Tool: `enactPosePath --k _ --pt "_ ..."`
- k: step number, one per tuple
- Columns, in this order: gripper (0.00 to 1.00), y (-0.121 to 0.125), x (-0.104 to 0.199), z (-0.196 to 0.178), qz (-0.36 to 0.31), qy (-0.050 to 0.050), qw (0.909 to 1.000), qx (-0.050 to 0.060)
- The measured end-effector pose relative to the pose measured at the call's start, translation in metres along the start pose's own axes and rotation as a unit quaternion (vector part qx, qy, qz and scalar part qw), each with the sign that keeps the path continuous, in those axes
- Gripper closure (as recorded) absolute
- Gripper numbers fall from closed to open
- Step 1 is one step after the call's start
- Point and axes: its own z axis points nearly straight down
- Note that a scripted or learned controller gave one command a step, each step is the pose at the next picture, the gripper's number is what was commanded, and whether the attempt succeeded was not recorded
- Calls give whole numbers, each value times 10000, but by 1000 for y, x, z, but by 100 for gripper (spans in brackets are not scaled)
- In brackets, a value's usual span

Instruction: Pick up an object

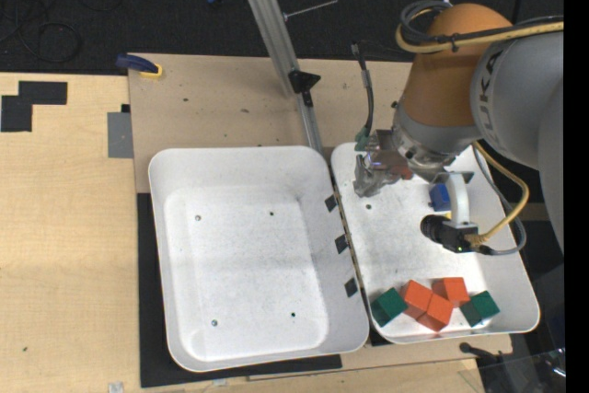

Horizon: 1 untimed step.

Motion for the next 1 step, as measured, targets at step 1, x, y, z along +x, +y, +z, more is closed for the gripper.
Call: enactPosePath --k 1 --pt "100 0 57 10 2 3 10000 20"
